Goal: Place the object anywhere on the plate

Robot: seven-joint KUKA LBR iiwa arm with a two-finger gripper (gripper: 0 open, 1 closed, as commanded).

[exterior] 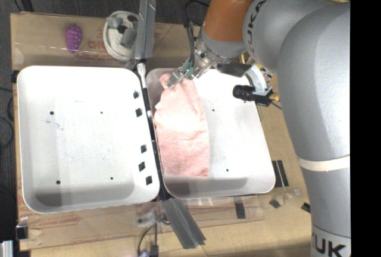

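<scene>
Pink cloth, soft and rumpled, lies stretched along the left side of the right bin, its upper corner lifted. The gripper pinches that corner between closed fingers at the bin's far edge. The left bin sits alongside on a brown bench bearing a purple grape cluster.

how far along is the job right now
Done: the arm's end effector has reached into the right bin, at the top corner of the pink cloth. In hand: a grasp on that corner, though the view does not settle whether the cloth is gripped. Left: the cloth lies flat along the bin's left side and I can make out no plate, so placing remains.
</scene>
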